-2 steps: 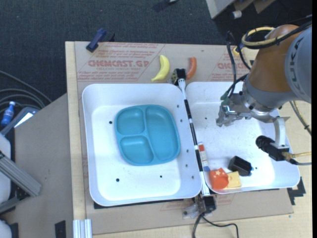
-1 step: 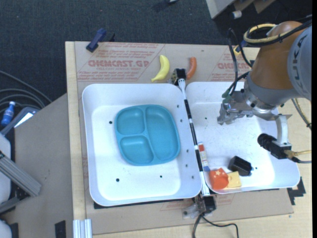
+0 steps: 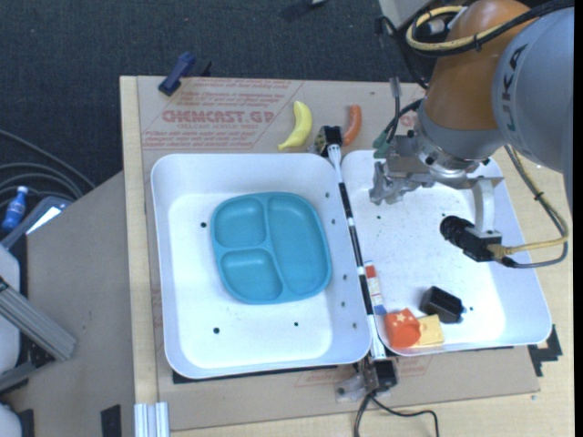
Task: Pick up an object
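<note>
My gripper (image 3: 386, 189) hangs over the back left part of the right bin (image 3: 519, 321), under the grey arm and its orange band (image 3: 474, 62). I see nothing in its grasp. Toward the front of that bin lies a small black block (image 3: 445, 303). An orange piece (image 3: 401, 327) sits in the front left corner, touching a yellow piece (image 3: 430, 333). These things are well in front of the gripper and apart from it.
The left bin (image 3: 182, 335) holds a blue divided plate (image 3: 271, 247). A yellow banana (image 3: 298, 126) and an orange carrot-like toy (image 3: 352, 124) lie on the bench behind the bins. A black part on a cable (image 3: 466, 237) hangs beside the arm over the right bin.
</note>
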`<control>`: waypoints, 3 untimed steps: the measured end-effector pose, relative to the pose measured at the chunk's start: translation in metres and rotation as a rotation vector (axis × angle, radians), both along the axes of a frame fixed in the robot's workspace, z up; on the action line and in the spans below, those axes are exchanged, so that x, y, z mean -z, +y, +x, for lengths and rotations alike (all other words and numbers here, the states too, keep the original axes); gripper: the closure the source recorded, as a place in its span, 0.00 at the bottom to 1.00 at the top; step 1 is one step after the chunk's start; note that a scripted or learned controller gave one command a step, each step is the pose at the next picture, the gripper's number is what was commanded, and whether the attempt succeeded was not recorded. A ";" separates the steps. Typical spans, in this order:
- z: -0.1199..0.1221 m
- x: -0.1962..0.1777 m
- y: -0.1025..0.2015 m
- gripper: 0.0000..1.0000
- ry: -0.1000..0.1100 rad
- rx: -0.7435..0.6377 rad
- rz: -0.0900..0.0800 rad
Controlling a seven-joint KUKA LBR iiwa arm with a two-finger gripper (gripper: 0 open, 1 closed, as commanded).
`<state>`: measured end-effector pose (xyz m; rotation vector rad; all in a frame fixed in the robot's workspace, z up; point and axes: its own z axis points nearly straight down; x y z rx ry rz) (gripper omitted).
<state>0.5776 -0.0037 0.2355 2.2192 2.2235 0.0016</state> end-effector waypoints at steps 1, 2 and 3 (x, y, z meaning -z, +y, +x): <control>0.068 -0.002 0.048 1.00 0.001 0.000 -0.001; 0.089 -0.009 0.064 1.00 -0.001 0.001 -0.001; 0.063 -0.011 0.011 1.00 0.004 0.003 -0.001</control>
